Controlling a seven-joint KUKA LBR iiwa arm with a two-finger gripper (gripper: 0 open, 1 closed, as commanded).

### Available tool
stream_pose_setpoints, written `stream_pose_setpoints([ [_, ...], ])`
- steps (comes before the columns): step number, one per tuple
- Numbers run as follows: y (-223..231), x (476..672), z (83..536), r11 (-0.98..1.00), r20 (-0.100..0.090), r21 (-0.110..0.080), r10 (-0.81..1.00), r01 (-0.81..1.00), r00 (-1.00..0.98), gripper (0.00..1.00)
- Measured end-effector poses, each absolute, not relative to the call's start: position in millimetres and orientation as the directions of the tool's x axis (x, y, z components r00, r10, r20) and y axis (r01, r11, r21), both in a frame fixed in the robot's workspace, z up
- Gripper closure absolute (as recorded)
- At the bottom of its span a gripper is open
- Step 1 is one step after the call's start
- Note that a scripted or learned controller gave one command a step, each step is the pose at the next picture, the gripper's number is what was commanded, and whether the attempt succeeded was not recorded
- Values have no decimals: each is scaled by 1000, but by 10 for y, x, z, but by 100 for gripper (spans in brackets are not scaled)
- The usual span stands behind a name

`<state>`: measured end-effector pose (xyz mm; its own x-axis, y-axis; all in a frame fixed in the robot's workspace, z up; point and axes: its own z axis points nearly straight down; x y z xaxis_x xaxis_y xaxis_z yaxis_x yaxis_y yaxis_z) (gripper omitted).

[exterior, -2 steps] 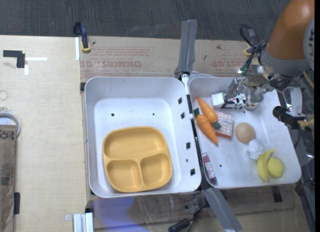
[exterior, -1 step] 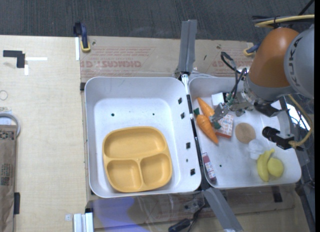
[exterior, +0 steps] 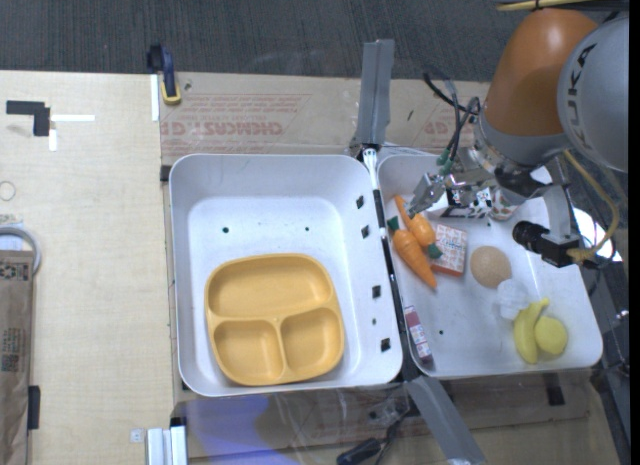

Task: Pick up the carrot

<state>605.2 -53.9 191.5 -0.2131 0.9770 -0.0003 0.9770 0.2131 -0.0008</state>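
Carrot (exterior: pixel 413 249) lies in the right bin (exterior: pixel 585 348), near its left wall, orange body running diagonally with the leafy end toward the far side. A small printed packet (exterior: pixel 450 249) sits just beside the carrot on its right; a tan round item (exterior: pixel 490 267) lies further right, and a yellow banana (exterior: pixel 537 331) with a crumpled white piece (exterior: pixel 512 298) occupies the near right part. Claw (exterior: pixel 432 191) hangs above the far left part of the right bin, just beyond the carrot's top; cannot tell whether it is wide or narrow, and nothing shows between its tips. Left bin (exterior: pixel 190 253) holds a yellow divided plate (exterior: pixel 274 319). Both bins rest on the worktop (exterior: pixel 80 283).
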Motion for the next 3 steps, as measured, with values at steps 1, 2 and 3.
stream_pose_setpoints([
  [1, -175, 5840, 1910, 380, 0, -2, 925, 925, -380, 0],
  [2, 194, 5599, 1911, 481, 1, -2, 877, 877, -481, 0],
  [3, 276, 5572, 1907, 502, 1, -2, 865, 865, -502, 0],
])
